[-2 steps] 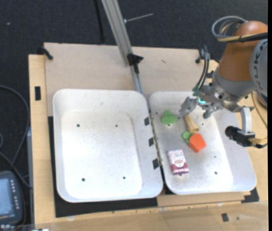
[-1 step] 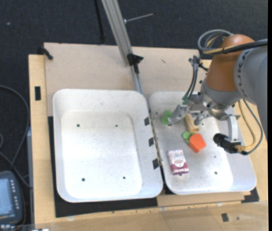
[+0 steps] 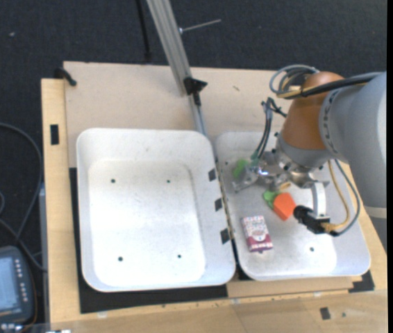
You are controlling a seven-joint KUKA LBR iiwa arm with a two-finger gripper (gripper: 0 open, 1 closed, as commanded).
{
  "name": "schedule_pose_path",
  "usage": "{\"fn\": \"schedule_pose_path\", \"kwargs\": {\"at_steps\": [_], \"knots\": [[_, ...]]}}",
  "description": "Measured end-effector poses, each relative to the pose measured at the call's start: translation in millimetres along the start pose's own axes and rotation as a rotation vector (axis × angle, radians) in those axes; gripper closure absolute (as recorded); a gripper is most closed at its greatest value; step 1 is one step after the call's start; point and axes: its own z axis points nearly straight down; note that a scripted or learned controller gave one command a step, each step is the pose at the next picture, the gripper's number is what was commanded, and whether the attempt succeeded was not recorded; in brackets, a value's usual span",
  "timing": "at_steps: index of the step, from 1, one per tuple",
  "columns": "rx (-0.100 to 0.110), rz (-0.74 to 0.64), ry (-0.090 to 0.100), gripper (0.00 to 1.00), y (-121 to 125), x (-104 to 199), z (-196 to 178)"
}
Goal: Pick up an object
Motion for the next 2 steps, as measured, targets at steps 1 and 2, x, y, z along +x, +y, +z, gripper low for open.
{"fn": "schedule_pose_path", "kwargs": {"at_steps": [1,2], "knots": [[-0.006,0.002,0.001,0.0,1.2,-0.5,-0.2],[-0.009,0.009,0.002,1.0,2.0,-1.7,-11.7]]}}
